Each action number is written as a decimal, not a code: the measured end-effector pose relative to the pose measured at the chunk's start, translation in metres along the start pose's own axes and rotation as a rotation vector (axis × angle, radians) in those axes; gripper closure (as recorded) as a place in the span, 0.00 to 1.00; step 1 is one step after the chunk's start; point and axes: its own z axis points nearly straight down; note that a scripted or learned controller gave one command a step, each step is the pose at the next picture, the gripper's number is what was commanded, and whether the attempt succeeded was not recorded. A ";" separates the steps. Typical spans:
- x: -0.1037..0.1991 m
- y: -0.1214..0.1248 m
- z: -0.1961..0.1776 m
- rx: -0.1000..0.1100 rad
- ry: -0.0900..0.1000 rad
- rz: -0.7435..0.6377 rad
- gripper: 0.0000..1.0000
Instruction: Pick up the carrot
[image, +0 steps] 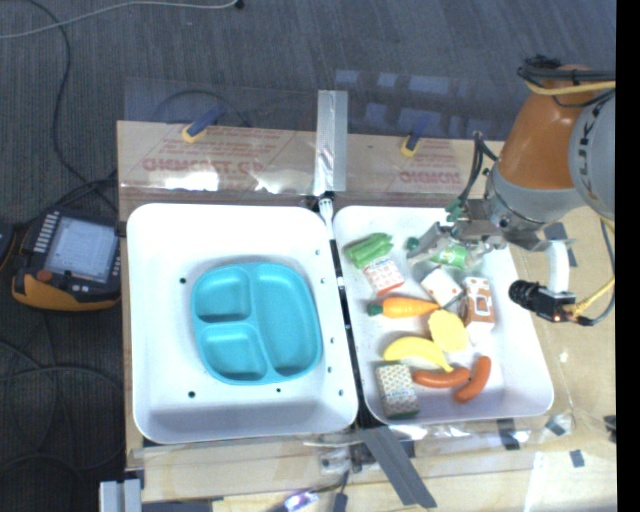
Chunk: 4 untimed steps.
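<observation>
The orange plastic carrot (408, 307) with its green tip lies near the middle of the right-hand shallow white bin (535, 385). Just past it toward the bin's far wall hangs the grey two-finger gripper (447, 240); whether its jaws are parted or closed, I cannot tell. A yellow plastic banana (416, 349) lies just on the carrot's near side. A small white carton (381, 273) sits just behind the carrot.
</observation>
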 end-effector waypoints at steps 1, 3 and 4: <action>0.023 -0.028 0.076 0.000 0.002 -0.185 0.00; 0.008 -0.028 0.112 -0.018 -0.003 -0.361 1.00; 0.087 -0.058 -0.007 -0.001 0.000 -0.295 1.00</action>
